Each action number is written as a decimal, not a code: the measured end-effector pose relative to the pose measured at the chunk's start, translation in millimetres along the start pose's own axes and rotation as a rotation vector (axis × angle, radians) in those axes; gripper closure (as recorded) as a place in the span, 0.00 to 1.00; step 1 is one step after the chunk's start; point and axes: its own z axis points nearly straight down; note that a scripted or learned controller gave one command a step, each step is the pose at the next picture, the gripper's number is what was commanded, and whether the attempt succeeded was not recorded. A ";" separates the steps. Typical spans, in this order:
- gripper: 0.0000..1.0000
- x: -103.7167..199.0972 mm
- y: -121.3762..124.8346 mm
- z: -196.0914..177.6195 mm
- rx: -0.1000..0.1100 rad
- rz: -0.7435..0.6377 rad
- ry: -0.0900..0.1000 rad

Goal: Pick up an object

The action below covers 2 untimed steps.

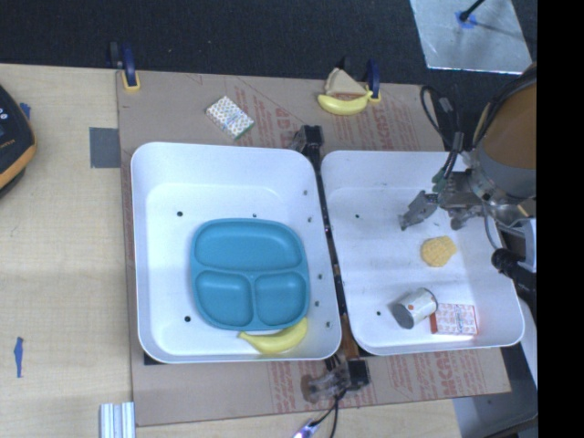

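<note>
The gripper (436, 212) is seen over the upper right part of the right bin (365, 176), reached in from the right edge on the grey arm (511, 144). Its two dark fingers (415, 210) are spread apart, and nothing is held between them. Just below the gripper, a round yellowish cookie-like piece (439, 251) is found lying on the bin floor, apart from the fingers. Further toward the near edge of the same bin, a small silver can (413, 307) is seen on its side, and just beside it on the right a flat red-and-white packet (454, 319) is laid. In the left bin (155, 167) a blue divided tray (248, 273) is placed, and a banana (276, 338) is rested against the tray's near edge, touching it. Behind the bins, on the brown board (164, 108), a small patterned packet (229, 116) is seen on the left, and a second yellow banana-shaped item (343, 103) with a pale wedge-shaped piece behind it is set near a blue clamp (372, 78). A dark and orange device (13, 140) is partly seen at the far left on the bench (55, 272).
</note>
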 end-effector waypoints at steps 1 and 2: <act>0.00 -52.3 -20.4 64.0 -0.002 0.004 0.000; 0.00 -58.8 6.3 94.7 -0.004 0.002 0.000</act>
